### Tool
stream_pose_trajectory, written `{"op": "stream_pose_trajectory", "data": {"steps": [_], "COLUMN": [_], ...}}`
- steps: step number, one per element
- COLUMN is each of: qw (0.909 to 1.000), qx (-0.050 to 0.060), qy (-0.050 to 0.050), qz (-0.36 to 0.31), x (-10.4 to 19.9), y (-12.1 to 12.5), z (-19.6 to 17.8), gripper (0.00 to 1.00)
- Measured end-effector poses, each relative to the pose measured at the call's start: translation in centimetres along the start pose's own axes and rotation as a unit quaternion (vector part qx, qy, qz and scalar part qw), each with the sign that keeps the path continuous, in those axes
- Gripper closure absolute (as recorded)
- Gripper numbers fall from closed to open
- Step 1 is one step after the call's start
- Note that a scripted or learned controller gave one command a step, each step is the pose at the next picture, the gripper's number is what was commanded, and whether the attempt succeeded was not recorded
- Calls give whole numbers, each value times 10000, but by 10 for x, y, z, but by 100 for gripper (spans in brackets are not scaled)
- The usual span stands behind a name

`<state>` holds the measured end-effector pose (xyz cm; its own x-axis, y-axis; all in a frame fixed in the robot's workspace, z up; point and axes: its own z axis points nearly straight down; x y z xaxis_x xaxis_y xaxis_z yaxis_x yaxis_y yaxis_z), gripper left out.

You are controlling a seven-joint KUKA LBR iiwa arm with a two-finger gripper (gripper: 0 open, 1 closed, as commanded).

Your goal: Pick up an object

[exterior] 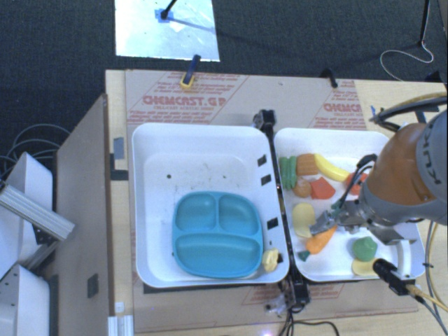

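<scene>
I see my gripper (325, 224) just above the orange plastic carrot (320, 241), lying diagonally; finger state I cannot tell.

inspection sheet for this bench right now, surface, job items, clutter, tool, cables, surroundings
surface: two white bins side by side, left bin and right bin, on a board printed CHEMCAST.
job's things: in the right bin, a banana, green pepper, orange block, red piece, pale yellow fruit, carrot, green piece.
clutter: blue divided plate in the left bin; small yellow item at its near right corner.
grippers: tool low over the right bin, beside the carrot; grip cannot be judged.
cables: white cable on the floor, top right; grey cables at left.
surroundings: dark carpet, pale sheet on it.
</scene>
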<state>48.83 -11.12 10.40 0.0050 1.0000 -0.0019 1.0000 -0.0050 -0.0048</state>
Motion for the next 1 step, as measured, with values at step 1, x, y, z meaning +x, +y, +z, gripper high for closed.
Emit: {"op": "stream_pose_trajectory", "data": {"steps": [1], "qw": [10000], "qx": [-36], "qy": [10], "qz": [-36], "x": [4], "y": [3], "z": [-15], "gripper": [100]}}
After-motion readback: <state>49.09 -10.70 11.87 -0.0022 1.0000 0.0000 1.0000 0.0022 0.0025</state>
